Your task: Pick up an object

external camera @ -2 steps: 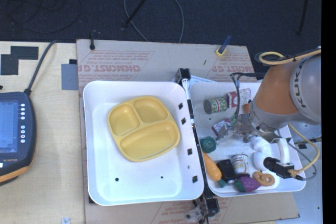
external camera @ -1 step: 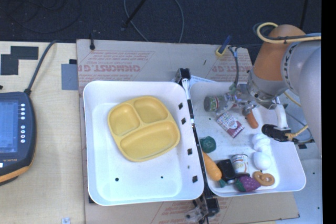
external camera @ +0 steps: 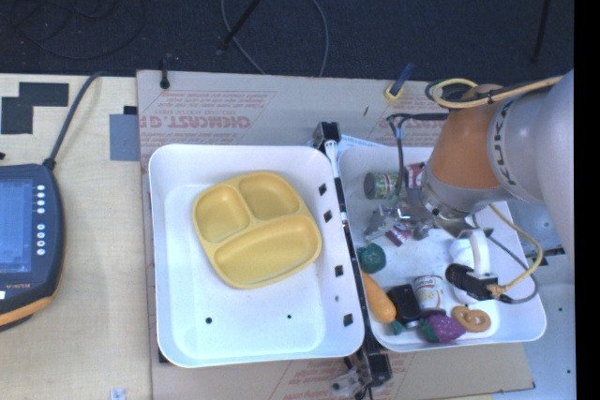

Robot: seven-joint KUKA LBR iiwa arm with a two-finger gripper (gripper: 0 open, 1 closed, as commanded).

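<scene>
In right bin (external camera: pixel 534 318), orange carrot (external camera: pixel 379 297)

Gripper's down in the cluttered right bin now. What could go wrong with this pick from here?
1. The gripper sits low among tightly packed items, near the small green-labelled can and the dark green round cap; it may nudge them rather than grasp one.
2. The orange carrot-shaped toy lies against the right white bin wall, awkward to grip.

Robot lab: cardboard-covered bench (external camera: pixel 234 108), teach pendant (external camera: pixel 23 234), trailing cables (external camera: pixel 281 5), white bins (external camera: pixel 169 201).
</scene>
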